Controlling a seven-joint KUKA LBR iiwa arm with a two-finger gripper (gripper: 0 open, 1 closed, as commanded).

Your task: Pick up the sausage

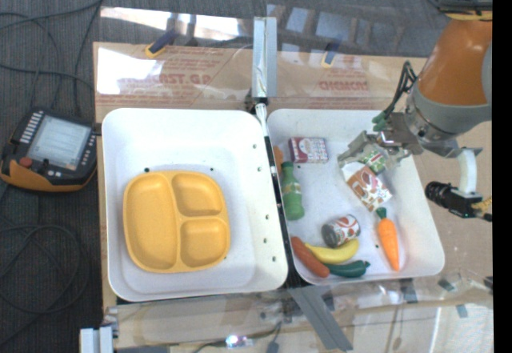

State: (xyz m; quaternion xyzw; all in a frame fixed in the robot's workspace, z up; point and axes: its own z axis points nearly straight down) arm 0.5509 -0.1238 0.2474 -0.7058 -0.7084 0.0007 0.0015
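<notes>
- The sausage (309,257) lies at the lower left of the right-hand bin (416,259), a short reddish-orange link slanting from upper left down to lower right.
- Its lower end touches, or nearly touches, the yellow banana (336,252), which curves just to its right; a dark green vegetable (349,268), perhaps a cucumber, lies just below the banana.
- Its left side sits close against the bin's left wall, beside the divider (276,207) between the two bins.
- The gripper (374,145) hangs at the upper right of the same bin, above a printed snack packet (368,186) and well apart from the sausage. Nothing can be seen held in it, and whether it is open or closed cannot be told.
- Judged by its look, the sausage is a light toy piece, smooth and rounded, so it may roll or slip out of a loose pinch.
- The best hold seems to be across its middle, with the fingers set crosswise to its length, clear of the banana and the wall.
- Crowding is the risk: a finger may strike the wall or nudge the banana.
</notes>
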